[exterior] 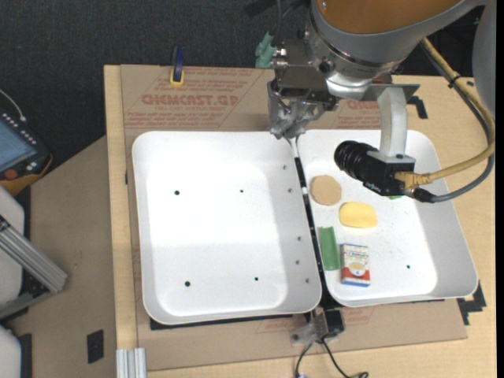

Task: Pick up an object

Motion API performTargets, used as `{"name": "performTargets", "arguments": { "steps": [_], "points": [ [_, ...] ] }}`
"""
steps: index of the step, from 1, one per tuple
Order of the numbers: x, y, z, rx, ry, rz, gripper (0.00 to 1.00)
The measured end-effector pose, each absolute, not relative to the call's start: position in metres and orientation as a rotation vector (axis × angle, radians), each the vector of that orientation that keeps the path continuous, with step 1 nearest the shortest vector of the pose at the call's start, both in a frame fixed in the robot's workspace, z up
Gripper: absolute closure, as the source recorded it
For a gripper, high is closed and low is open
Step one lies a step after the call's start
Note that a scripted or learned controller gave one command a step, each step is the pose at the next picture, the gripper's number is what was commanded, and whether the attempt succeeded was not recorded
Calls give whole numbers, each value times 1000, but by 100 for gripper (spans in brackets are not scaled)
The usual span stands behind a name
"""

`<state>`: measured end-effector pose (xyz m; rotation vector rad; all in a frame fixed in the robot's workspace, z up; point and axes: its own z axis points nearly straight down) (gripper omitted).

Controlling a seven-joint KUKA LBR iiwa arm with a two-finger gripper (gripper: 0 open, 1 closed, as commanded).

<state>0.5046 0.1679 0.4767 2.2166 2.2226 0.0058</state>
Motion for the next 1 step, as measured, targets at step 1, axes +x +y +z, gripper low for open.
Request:
{"name": "performTargets", "arguments": {
  "steps": [1],
  "points": [
    [505, 168, 476, 2217, 2223, 4, 0]
  ]
}}
